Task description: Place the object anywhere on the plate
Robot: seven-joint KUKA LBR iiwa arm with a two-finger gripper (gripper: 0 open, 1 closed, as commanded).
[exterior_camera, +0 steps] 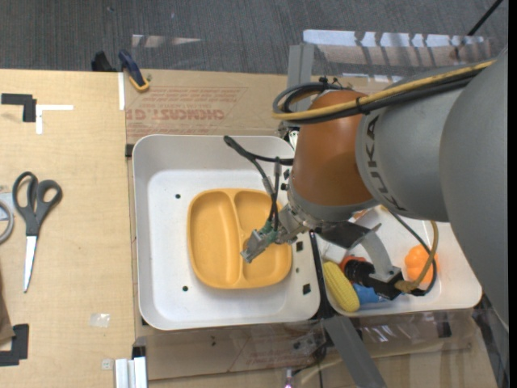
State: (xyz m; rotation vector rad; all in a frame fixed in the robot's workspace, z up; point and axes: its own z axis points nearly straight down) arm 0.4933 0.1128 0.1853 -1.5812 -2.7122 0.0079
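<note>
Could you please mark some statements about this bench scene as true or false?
1. The plate is yellow and has divided sections. True.
2. The plate sits in the right bin. False: it lies in the left bin.
3. The scissors lie inside a bin. False: they lie on the wooden bench, left of the bins.
4. The gripper is above the plate. True.
5. A corn cob lies in the right bin. True.

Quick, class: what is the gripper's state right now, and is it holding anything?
Gripper: over the right compartment of the yellow plate; open or closed cannot be told, and no object is clearly seen in it.
</note>
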